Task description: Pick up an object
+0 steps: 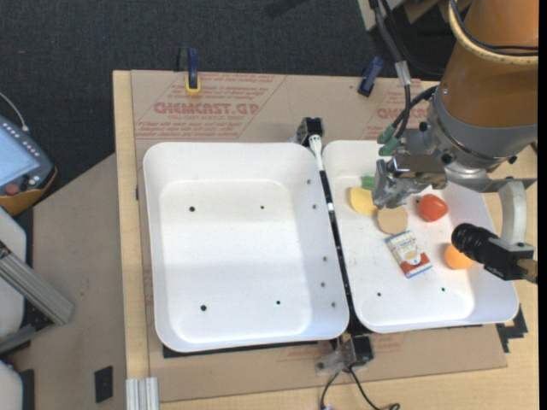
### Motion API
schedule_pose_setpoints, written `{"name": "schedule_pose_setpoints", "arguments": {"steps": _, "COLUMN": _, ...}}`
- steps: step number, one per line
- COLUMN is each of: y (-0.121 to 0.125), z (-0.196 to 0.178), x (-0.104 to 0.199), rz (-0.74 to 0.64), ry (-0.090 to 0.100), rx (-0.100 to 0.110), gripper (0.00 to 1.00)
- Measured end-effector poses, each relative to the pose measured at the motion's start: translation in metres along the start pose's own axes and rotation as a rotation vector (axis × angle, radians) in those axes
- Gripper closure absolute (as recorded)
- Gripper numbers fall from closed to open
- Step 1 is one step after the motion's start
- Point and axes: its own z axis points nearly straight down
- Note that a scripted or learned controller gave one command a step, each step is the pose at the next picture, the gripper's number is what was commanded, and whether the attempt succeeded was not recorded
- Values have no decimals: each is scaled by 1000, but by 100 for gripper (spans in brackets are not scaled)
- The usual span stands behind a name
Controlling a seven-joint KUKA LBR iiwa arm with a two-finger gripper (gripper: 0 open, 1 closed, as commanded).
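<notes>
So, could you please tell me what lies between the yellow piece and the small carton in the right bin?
In the camera view, a tan round piece lies between the yellow piece and the carton.

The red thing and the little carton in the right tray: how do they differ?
The red thing is rounded and plain red; the carton is boxy, white with blue and red print. The red thing sits close beside the hand; the carton lies apart, nearer the tray's front. Both rest in the right tray.

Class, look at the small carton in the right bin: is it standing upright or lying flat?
Lying flat: the carton shows its broad printed face upward on the right bin's floor.
</notes>
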Motion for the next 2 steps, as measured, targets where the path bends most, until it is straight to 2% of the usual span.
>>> {"name": "schedule_pose_setpoints", "arguments": {"steps": 1, "y": 1, "z": 39, "x": 9, "rz": -5, "ry": 2, "rx": -6, "gripper": 100}}
{"name": "schedule_pose_setpoints", "arguments": {"steps": 2, "y": 1, "z": -81, "x": 55, "rz": -12, "ry": 7, "rx": -27, "gripper": 100}}
